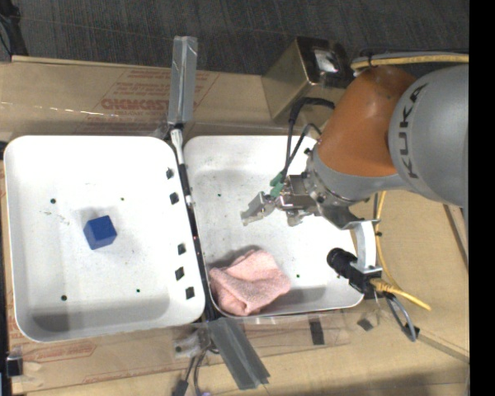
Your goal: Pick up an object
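A blue cube [100, 231] sits in the left bin [33, 163], left of its middle. A crumpled pink cloth [249, 280] lies at the front of the right bin [231, 159]. My gripper [259, 208] hangs over the middle of the right bin, above and behind the cloth, pointing left. Nothing shows between its fingers. The grey and orange arm [379, 130] covers the right part of that bin.
A metal divider with black clips [181, 221] runs between the two bins. A cardboard sheet [91, 89] lies behind the bins, with a small box [301, 68] behind the right bin. Cables and a black fitting [351, 266] hang by the right bin's front right corner.
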Robot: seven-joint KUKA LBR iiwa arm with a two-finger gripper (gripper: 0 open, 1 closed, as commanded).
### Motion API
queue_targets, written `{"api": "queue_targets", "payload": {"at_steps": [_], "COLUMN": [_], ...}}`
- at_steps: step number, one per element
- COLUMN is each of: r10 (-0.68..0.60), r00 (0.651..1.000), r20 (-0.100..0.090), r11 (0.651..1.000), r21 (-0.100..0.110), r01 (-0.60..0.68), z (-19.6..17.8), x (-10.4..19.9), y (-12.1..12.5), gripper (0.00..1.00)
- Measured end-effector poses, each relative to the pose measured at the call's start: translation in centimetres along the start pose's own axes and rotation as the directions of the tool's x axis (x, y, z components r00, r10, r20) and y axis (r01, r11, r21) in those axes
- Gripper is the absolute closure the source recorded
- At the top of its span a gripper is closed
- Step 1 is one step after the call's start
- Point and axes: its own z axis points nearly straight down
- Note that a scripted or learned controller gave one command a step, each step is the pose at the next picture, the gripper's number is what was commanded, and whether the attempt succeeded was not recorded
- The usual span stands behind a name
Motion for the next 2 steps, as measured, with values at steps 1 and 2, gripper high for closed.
{"api": "queue_targets", "payload": {"at_steps": [1, 2], "r10": [-0.162, -0.27], "r00": [0.987, 0.963], "r20": [-0.001, -0.001], "r11": [0.987, 0.963], "r21": [0.0, 0.001], "r01": [0.162, 0.27], "z": [11.3, 14.5], "x": [-4.5, -0.7], "y": [-1.3, 0.0], "gripper": [0.0, 0.0]}}
